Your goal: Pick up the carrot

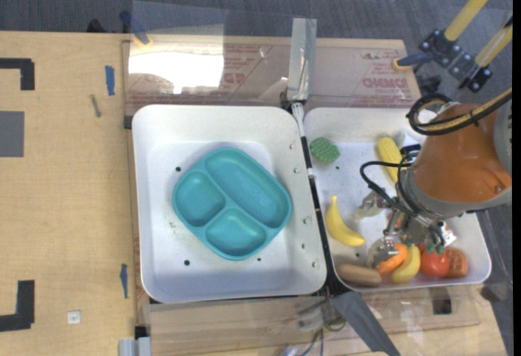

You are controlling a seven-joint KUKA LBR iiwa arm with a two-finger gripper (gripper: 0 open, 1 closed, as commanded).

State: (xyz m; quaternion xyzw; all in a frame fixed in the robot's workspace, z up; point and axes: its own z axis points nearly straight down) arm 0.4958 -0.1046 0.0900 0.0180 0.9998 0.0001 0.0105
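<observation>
The end effector (pixel 400 234) hangs low over the near right part of the right bin (pixel 476 274), just above a huddle of toy food, and the carrot (pixel 391 258) lies directly beneath and a touch toward the near rim from it: a short orange piece whose outline is partly hidden by the metal above. Whether the fingers stand apart or together I cannot tell, since wrist and cabling cover them; nothing visibly sits between them, so I would not call the carrot held. Its long axis is hard to read; it seems to run slantwise, from the end effector down toward the near rim. Taking the carrot as the landmark, a small yellow banana (pixel 410 262) presses against its right side, a red tomato (pixel 437 263) lies just beyond that, a brown sausage-like piece (pixel 358 272) lies just to its left along the near rim, and a larger banana (pixel 342 224) curves up and to the left of it. The coming move looks like a nearly straight descent, and the crowding on both flanks is the risk.
</observation>
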